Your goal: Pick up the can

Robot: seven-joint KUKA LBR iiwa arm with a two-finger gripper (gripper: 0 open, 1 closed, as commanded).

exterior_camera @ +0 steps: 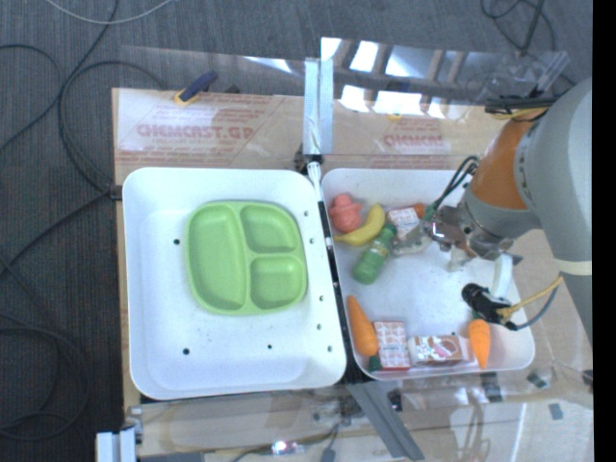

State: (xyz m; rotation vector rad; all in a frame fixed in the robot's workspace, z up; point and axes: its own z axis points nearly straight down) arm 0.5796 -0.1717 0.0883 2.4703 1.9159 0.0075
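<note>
Bench is viewed from above; two white bins are seen side by side.

Left bin: one green divided plate is noted, lying flat towards the bin's middle, three compartments visible.

Right bin: several items are recorded. A peach-coloured fruit is found at the upper left corner, with a banana touching it just to the right. A green bottle is laid on its side below the banana, tilted. A carrot is seen along the left wall, lower down. Two small cartons are placed at the bottom edge: one red-patterned carton and, just beside it, a pink-and-white carton. A second carrot is located at the lower right corner.

The can is taken to be the small whitish item with a red-orange end, lying in the upper middle of the right bin, just right of the banana and bottle. Its label is too small to be read.

The arm is brought in from the right, the orange band being visible above the wrist. The gripper is positioned low over the right bin, just beside the can on its right. Contact with the can cannot be confirmed. How wide the gripper is set cannot be told, and a hold on the can is not established. A black cable loop is seen hanging below the wrist.
</note>
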